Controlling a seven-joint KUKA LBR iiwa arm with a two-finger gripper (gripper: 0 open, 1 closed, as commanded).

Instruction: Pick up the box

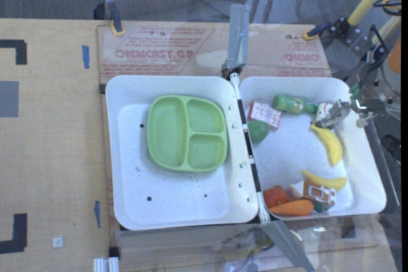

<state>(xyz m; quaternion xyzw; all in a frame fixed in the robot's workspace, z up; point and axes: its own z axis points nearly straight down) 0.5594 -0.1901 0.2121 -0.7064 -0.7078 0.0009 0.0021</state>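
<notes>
The claw (333, 113) hung low over the right bin (366, 156), just above a banana (331, 144), with its fingers spread a little and nothing between them. The box (264, 114) lay in the same bin, near a green bottle (294, 104).

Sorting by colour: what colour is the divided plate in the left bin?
Light green divided plate, clearest in the camera view.
</notes>
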